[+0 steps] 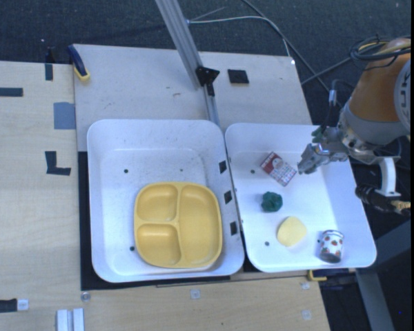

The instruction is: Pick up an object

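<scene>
The arm reaches in from the right, orange band bright above the wrist, and the gripper [309,163] hangs over the upper part of the right bin [345,185], just beside the small red-and-white packet [278,169]. Whether its tips are spread or closed cannot be told from this slanted view, and nothing can be seen pinched between them. The packet lies tilted on the bin floor. Below it sits a dark green crumpled object [272,201], and further toward the near edge a pale yellow rounded piece [291,232]. In the near right corner rests a small silvery object with red marks [330,245], close to the wall. Over in the left bin [110,185], a yellow divided plate [178,224] lies flat, three compartments showing, toward the near side.
</scene>
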You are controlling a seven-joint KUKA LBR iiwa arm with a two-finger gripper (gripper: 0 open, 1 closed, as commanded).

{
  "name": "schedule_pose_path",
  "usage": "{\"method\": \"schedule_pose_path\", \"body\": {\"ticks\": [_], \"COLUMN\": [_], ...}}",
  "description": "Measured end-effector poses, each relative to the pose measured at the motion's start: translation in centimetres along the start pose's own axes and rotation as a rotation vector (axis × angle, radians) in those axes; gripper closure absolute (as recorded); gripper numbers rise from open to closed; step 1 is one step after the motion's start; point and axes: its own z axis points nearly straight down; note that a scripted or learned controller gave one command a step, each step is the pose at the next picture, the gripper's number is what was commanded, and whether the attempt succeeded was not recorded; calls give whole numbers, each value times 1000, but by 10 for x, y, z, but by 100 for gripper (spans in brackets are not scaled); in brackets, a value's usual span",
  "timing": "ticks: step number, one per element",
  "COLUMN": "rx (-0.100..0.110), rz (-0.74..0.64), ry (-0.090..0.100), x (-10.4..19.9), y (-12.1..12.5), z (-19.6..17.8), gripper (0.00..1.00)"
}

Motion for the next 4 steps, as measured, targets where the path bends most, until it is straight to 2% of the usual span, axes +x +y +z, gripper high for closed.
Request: {"method": "schedule_pose_path", "body": {"ticks": [1, 2, 3, 4], "rx": [2, 6, 5, 6], "rz": [0, -4, -4, -6], "ry": [1, 3, 3, 3], "x": [0, 60, 110, 166], "y": [1, -8, -14, -32], "z": [-21, -12, -24, -27], "gripper": [100, 100, 100, 100]}}
